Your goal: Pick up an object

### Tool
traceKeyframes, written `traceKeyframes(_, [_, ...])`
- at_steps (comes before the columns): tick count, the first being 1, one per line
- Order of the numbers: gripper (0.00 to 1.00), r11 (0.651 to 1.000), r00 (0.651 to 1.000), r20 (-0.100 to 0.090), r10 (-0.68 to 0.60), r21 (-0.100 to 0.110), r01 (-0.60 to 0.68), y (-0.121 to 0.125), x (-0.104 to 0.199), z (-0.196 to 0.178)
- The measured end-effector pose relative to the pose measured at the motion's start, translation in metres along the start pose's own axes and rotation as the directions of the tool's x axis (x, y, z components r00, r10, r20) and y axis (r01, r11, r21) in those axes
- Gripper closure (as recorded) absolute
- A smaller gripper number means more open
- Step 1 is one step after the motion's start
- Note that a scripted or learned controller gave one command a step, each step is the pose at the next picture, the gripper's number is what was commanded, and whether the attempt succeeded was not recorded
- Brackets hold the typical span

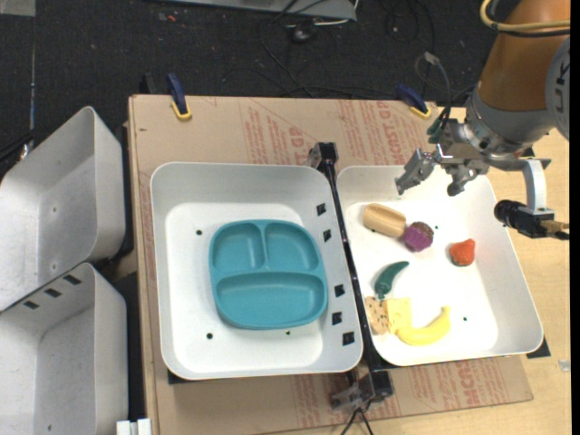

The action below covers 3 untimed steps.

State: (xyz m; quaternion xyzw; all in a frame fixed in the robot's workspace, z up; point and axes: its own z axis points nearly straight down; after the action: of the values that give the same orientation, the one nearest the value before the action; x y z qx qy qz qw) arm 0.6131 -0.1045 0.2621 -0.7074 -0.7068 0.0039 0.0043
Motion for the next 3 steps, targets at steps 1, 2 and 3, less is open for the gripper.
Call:
traceKeyframes(1, [0.00,1.000,1.000,0.001,-0.002,-0.011,0.002,0.002,0.000,-0.007])
traceKeyframes(2, [0.00,1.000,1.000,0.001,-0.001,-0.008,0.001,0.007,0.002,0.037])
traceKeyframes(3, [0.00,1.000,1.000,0.000,-0.003,-0.008,0.003,0.016,0.005,0.086])
